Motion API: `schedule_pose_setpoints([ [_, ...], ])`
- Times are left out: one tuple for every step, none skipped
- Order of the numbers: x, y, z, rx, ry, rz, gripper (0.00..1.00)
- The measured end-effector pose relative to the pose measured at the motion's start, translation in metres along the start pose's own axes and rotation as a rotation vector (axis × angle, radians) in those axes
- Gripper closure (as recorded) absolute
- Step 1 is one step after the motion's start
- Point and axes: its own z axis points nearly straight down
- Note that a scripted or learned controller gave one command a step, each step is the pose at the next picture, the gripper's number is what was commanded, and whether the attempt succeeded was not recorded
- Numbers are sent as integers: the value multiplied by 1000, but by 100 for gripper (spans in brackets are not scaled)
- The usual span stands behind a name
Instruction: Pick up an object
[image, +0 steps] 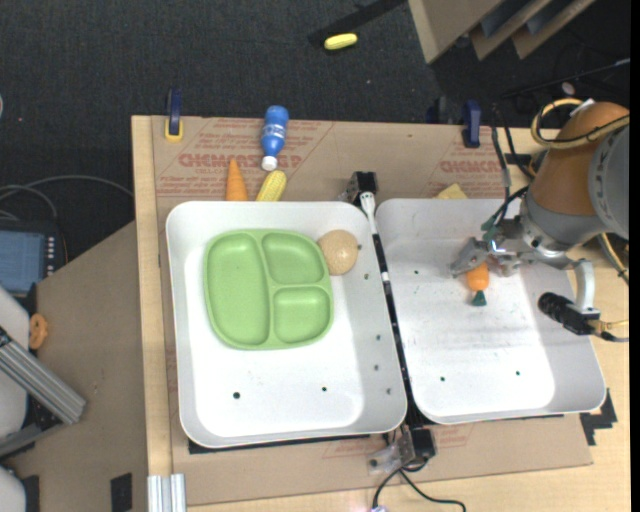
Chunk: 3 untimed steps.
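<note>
Where the right bin (500, 400) meets your arm, the fingers (470, 262) touch a small orange carrot (479, 279); you cannot tell whether they grip it.

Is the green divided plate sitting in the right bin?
No, the green divided plate lies in the left bin, while the right bin holds a small orange object.

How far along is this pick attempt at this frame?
Done: the arm has reached into the right bin and its claw is down at the small orange carrot. In hand: nothing I can confirm; the carrot looks to be lying on the bin floor. Left: a visible grasp and a lift.
</note>
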Motion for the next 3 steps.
schedule_pose_setpoints([
  [0, -2, -10, 0, 0, 2, 100],
  [60, 21, 1, 8, 0, -1, 100],
  [135, -11, -106, -1, 3, -4, 100],
])
